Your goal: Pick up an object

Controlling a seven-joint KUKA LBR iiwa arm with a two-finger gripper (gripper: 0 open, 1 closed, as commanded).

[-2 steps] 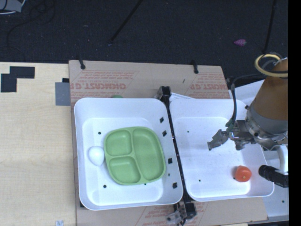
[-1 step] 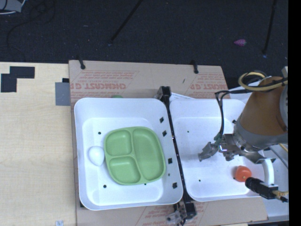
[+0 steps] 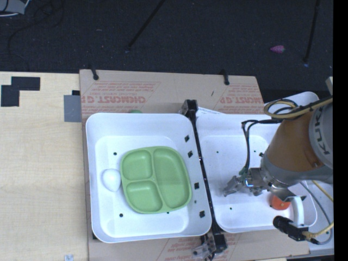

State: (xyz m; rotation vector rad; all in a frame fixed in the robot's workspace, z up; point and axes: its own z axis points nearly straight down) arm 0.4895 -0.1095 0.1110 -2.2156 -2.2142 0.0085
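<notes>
1. The table [image 3: 38,162] is carrying a sheet of cardboard [image 3: 163,94] with red printing, and two white bins are sitting side by side on it.

2. The left bin [image 3: 103,129] is holding a green divided plate [image 3: 156,179], which is lying flat near the bin's middle with its three compartments facing up. A small white egg-shaped object [image 3: 111,179] is lying against the plate's left edge; whether the two are touching cannot be told.

3. The arm [image 3: 296,145] is reaching in from the right and is hanging over the right bin [image 3: 228,137]. The jaws are pointing left, low over that bin's floor at about its middle. How far apart they are standing, and whether they are gripping anything, cannot be told from this angle.

4. A small orange-red object [image 3: 279,203] is lying in the right bin toward its near right corner, just beside the wrist and partly covered by it. It is sitting behind the jaws, apart from their tips.

5. The green plate and the white object are lying well apart from the jaws, across the divider between the bins.
</notes>
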